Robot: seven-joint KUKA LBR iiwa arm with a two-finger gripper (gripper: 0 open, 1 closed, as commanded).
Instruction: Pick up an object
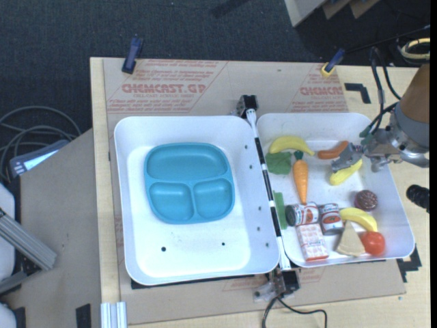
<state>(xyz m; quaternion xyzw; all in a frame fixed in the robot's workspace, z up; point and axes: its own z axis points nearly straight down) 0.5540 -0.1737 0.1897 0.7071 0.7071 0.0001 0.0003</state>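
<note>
While the gripper point(349, 157) hovers over a yellow banana point(345, 172), finger state unclear, lowering to grasp comes next.

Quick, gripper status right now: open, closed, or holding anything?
Gripper: low in the right white bin, right by a small yellow banana-shaped toy and an orange sausage-shaped toy; open or closed, and any hold, cannot be told.

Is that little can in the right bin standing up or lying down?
Lying down. The can rests on its side in the right bin, its dark end facing left, its long body running sideways next to the carton.
</note>
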